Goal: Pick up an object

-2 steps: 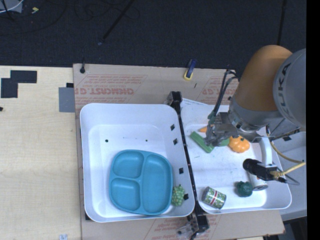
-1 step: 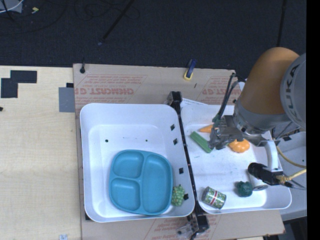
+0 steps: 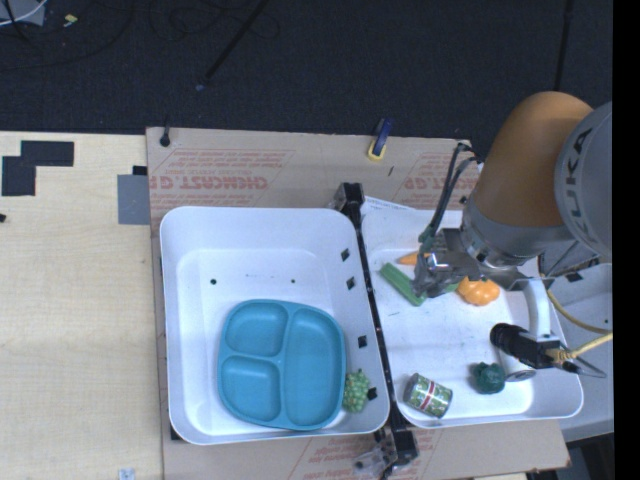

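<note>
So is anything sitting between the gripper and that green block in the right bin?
Nothing visible. The gripper sits directly over the near end of the green block. The orange piece lies on the gripper's other side, and the can is nearer the front rim.

A single fixed camera looks down at a slant from above the bench, taking in both shallow white plastic bins (image 3: 190,268) side by side.

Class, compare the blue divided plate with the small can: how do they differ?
The blue divided plate lies flat in the left bin; the can lies on its side in the right bin. The plate is far larger and plain blue; the can has a green, white and red label.
</note>
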`<action>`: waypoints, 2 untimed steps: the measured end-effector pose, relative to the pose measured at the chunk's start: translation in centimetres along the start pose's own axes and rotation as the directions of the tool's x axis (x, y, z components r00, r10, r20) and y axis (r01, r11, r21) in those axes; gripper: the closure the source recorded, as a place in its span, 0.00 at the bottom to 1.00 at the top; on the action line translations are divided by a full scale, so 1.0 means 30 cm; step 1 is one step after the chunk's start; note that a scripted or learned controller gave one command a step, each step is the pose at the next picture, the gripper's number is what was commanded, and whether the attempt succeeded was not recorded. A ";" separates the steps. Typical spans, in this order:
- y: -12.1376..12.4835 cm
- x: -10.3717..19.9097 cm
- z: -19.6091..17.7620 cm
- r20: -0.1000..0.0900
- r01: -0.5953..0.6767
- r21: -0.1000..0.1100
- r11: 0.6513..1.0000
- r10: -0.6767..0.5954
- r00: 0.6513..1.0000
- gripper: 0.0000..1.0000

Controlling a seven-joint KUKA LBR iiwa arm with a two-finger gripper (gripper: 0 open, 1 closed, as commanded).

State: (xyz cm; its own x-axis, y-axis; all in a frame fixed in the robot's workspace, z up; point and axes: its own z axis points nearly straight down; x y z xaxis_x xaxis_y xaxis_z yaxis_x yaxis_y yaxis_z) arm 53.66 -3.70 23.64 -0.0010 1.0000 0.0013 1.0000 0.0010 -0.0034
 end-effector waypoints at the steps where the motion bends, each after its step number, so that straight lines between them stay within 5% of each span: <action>1: 0.012 0.001 0.000 0.001 0.001 -0.001 1.000 -0.001 1.000 1.00; 2: 0.025 -0.036 0.028 0.002 -0.003 0.000 1.000 0.003 1.000 1.00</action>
